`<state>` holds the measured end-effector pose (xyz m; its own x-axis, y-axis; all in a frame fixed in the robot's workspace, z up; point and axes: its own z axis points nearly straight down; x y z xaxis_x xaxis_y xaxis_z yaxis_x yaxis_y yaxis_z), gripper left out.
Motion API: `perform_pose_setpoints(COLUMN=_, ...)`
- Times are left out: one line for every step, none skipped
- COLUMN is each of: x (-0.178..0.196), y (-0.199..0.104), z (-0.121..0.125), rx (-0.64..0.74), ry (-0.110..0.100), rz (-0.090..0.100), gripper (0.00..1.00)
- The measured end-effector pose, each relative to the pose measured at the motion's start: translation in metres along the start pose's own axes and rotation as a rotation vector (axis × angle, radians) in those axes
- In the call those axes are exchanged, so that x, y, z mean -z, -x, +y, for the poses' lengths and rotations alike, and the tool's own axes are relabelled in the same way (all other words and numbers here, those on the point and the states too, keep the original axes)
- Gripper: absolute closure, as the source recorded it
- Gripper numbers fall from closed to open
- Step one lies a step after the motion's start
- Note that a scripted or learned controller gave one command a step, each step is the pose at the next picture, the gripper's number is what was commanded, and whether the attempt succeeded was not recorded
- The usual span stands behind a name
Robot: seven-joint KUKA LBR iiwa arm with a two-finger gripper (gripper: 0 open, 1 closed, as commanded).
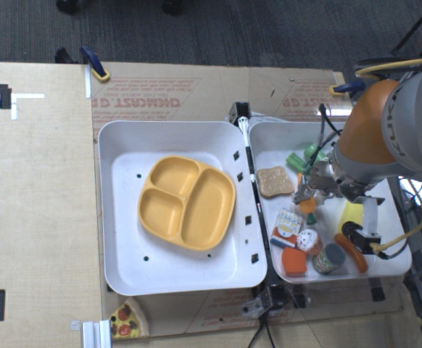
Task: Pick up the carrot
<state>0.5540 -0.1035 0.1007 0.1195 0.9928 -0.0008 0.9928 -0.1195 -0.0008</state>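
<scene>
The hand (311, 194) is seen lowered into the right bin (396, 268), below the grey arm (407, 122) with its orange band. An orange piece, taken to be the carrot (309, 205), is seen directly under the fingertips, touching or nearly touching them. Whether it is held between the fingers cannot be told, and the hand's opening cannot be judged, since the wrist covers the fingers from above.

Objects recorded relative to the carrot:
- A slice of toast (275, 182) is laid just to its left, near the bin's left wall.
- Green items (303, 159) are noted just above it, partly hidden by the hand.
- A small printed packet (288, 225) is found just below and left, with a white die (307, 239) beneath that.
- A red-orange block (294, 262) is seen further below, at the bin's lower edge.
- A tin can (331, 259) is lying to the lower right, beside the block.
- A yellow object (352, 213) is noted to the right, partly covered by the arm.
- A sausage-like orange piece (356, 253) is seen at lower right, by a black fitting.

The carrot is crowded on all sides. In the left bin (117, 216), well apart from the carrot, a yellow divided plate (187, 201) is placed. A pizza-slice toy (126, 321) is left on the tabletop (37, 230) below that bin.
</scene>
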Motion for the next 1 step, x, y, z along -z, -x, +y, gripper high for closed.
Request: perform_pose_setpoints(x=0.1177, y=-0.0563, z=-0.0094, rx=-0.015, ry=0.002, rz=-0.001, gripper=1.0)
